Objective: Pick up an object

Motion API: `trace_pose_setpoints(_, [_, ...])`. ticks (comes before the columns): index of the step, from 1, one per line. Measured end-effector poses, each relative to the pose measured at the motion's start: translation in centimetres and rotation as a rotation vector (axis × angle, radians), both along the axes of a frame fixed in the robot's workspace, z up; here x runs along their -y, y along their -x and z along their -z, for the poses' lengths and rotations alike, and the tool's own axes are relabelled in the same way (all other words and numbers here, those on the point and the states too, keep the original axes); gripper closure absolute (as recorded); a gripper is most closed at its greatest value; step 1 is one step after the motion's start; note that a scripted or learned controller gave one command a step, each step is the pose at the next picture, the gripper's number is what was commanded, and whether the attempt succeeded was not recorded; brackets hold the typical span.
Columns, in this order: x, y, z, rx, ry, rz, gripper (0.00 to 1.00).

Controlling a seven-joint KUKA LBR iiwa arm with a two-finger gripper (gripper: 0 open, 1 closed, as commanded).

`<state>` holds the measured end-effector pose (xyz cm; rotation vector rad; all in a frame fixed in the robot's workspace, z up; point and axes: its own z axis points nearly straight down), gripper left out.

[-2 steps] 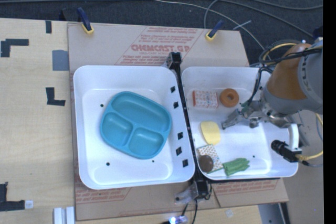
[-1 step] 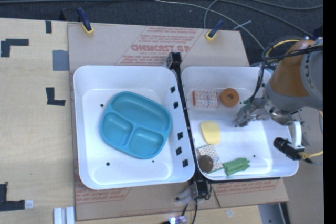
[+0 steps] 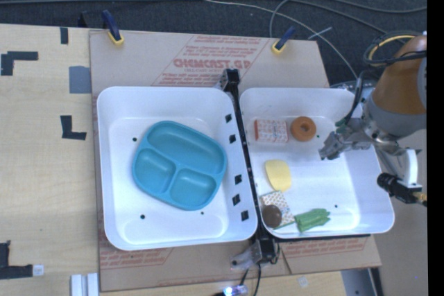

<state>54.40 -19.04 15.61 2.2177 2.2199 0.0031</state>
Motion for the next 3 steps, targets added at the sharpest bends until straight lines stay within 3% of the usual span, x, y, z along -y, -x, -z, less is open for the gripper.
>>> trace_pose_setpoints(1, [0.0,-0.1,-5.3,0.001,0.001,-0.001,1.00])
trace_pose_setpoints(3, [-10.6,0.4,-6.5,-0.004,-0.003,-0.007,1.00])
